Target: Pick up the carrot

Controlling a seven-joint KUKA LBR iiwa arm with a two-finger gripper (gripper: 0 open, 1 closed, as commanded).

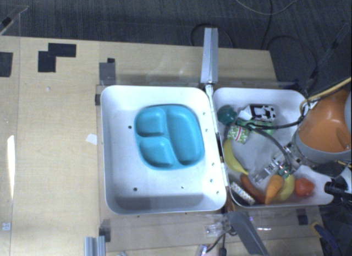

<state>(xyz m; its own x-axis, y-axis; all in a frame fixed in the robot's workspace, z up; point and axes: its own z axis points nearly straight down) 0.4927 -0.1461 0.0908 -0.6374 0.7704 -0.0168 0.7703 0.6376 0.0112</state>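
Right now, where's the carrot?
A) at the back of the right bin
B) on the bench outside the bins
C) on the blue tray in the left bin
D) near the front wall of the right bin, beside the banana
D: the carrot lies near the right bin's front wall, next to the banana and just below the gripper.

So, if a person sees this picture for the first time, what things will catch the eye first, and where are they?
First the bright blue divided tray, lying in the middle of the left bin. Next the arm's orange band at the right edge, above the right bin. Below it the gripper is down among crowded toy food, close to the carrot, with a banana on its left and a tomato on its right.
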